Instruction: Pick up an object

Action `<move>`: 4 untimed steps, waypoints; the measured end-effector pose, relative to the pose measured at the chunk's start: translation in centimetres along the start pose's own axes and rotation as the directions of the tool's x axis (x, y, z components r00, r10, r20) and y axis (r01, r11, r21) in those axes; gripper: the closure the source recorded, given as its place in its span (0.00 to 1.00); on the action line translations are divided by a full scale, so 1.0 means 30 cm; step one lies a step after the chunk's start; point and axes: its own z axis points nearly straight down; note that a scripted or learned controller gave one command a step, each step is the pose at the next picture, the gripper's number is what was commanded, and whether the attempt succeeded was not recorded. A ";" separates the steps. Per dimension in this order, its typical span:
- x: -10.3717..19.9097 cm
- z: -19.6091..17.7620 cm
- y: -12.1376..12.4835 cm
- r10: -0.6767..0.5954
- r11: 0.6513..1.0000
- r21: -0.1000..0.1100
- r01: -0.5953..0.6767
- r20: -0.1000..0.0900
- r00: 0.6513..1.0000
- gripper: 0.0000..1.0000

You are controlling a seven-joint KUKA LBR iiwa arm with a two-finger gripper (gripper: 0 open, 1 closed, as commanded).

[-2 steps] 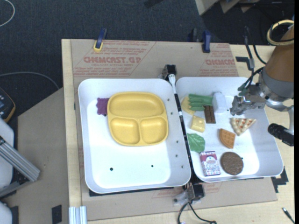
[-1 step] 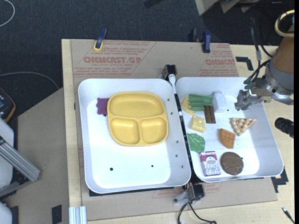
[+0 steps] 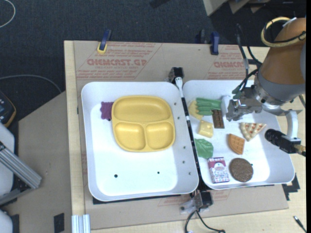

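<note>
The right bin [image 3: 277, 176] holds several toy foods: a green bean bunch [image 3: 208, 104], a pale corn piece [image 3: 195, 109], a yellow cheese block [image 3: 206, 129], a brown chocolate bar [image 3: 218, 118], a pizza slice [image 3: 252, 129], an orange waffle [image 3: 236, 143], a green leaf [image 3: 204, 148], a red-and-white carton [image 3: 219, 170] and a dark cookie [image 3: 241, 169]. My gripper [image 3: 234, 108] hangs over the bin's upper middle, just right of the chocolate bar and above the pizza slice. Nothing shows between its fingers.
The left bin [image 3: 97, 178] carries a yellow three-compartment tray [image 3: 143, 122] with a purple item [image 3: 106, 110] at its left edge. Blue and yellow clamps [image 3: 102, 43] hold the cardboard base at the back. The arm's black side attachment [image 3: 282, 140] overhangs the right bin's right side.
</note>
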 end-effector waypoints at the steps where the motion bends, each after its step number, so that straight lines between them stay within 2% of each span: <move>1: 0.176 0.011 -0.015 -0.002 1.000 0.001 0.002 -0.001 1.000 1.00; 2: 0.257 0.000 -0.032 -0.001 1.000 0.000 0.001 -0.001 1.000 1.00; 3: 0.263 -0.045 -0.058 0.000 1.000 -0.003 0.000 0.000 1.000 1.00; 4: 0.247 -0.064 -0.038 0.001 1.000 -0.004 -0.001 0.001 1.000 1.00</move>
